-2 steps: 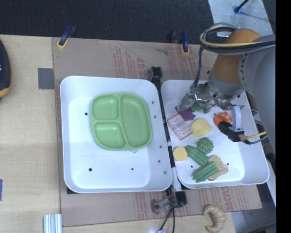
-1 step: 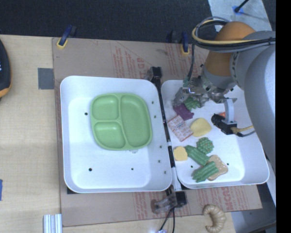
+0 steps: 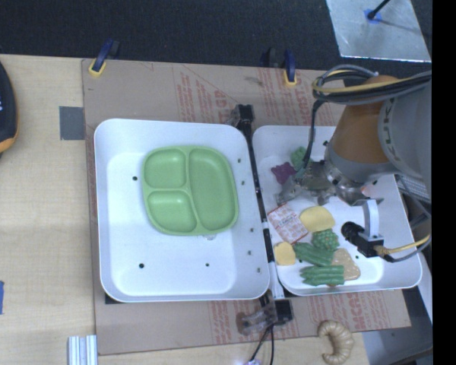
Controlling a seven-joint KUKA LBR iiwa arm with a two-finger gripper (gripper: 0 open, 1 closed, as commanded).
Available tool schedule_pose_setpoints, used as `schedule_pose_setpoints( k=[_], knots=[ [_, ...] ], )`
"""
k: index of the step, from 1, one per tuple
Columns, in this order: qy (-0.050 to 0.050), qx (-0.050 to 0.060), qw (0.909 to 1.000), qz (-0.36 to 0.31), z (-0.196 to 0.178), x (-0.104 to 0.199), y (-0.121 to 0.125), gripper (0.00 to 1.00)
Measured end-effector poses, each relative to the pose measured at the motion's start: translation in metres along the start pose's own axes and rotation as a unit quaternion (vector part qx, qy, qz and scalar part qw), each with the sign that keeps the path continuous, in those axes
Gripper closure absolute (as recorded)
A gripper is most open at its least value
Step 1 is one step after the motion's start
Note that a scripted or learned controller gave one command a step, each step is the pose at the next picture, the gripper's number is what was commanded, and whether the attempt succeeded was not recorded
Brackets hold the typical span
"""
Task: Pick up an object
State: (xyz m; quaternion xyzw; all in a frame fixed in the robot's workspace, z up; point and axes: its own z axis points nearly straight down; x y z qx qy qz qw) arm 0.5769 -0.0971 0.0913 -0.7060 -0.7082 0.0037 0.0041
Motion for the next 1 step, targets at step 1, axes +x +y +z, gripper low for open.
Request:
schedule_pose_setpoints(
  k=[1],
  knots=[
    [-0.001, -0.008, 1.0000, -0.002, -0.0027, -0.0039, 0.0830, 0.00]
  ],
)
